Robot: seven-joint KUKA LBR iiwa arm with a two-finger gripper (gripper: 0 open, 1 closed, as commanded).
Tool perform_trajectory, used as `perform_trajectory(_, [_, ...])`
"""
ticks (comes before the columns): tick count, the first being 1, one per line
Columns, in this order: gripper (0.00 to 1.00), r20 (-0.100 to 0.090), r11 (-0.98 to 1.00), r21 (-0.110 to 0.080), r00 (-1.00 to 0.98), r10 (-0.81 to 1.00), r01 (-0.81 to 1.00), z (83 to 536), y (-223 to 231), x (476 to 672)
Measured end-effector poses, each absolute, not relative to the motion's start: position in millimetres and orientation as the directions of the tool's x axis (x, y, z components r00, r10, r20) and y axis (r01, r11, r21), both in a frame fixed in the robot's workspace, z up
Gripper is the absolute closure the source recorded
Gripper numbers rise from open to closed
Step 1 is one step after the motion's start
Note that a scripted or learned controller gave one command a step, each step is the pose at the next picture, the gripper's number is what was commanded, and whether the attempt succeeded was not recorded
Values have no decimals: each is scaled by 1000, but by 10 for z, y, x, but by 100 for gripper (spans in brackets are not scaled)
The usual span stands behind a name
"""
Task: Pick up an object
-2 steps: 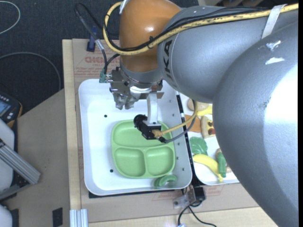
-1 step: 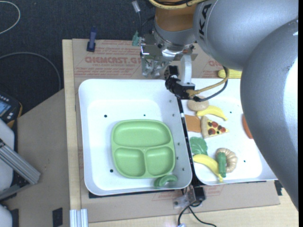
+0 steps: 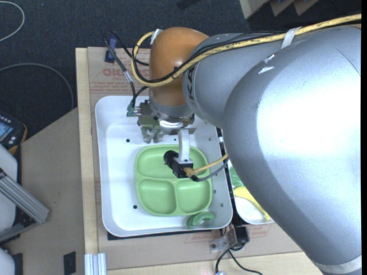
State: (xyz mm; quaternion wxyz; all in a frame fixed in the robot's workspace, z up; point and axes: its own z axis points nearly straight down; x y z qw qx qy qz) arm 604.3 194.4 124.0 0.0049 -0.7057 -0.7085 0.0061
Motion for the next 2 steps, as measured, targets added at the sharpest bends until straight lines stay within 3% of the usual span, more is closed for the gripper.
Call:
perform_trajectory(1, [100, 4, 2, 10, -2, 1000, 1000, 2478, 1965, 5798])
perform_trajectory(2, [100, -1, 3, -10, -3, 1000, 1000, 1947, 2261, 5410])
